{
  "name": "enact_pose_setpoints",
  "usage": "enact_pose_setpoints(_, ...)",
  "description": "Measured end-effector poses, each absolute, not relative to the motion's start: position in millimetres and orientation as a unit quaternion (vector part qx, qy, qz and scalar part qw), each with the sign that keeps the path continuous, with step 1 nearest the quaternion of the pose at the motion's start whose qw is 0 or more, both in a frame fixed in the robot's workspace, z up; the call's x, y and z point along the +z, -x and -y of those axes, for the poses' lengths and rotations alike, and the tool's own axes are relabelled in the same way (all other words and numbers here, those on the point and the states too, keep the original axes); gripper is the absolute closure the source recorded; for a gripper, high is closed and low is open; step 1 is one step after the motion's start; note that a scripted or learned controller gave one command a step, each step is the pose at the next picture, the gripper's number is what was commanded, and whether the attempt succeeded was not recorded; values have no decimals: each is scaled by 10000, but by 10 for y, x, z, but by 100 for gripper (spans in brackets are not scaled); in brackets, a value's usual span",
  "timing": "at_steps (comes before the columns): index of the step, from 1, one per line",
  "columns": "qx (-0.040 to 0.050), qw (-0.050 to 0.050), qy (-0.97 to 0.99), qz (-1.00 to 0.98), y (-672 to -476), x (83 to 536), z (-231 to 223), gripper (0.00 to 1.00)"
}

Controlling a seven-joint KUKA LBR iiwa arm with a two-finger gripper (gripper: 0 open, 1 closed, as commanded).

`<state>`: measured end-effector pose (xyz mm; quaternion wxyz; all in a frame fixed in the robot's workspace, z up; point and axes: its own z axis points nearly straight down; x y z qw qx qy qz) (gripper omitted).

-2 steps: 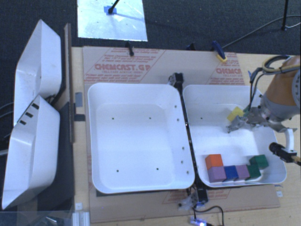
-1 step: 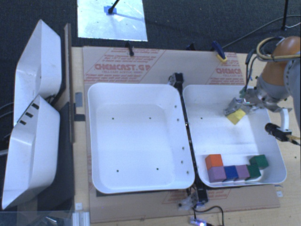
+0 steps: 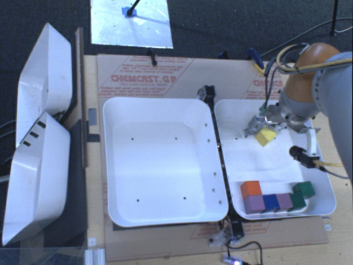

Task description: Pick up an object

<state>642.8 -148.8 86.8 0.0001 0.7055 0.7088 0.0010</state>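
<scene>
We see left bin (image 3: 118, 148) beside right bin (image 3: 234, 148); two spare white bins (image 3: 38, 148) stacked far left; metal sheet (image 3: 131, 15) above bench.

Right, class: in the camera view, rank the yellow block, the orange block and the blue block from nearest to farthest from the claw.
1. Yellow block: right at the claw, in the upper part of the right bin.
2. Orange block: lower in that bin, at the left end of the cluster of blocks.
3. Blue block: lower still, in the cluster's front row.
</scene>
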Motion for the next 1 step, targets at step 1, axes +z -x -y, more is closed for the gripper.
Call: enact_pose_setpoints(1,6,10,-7065,-7077,-6426,977,1520,100)
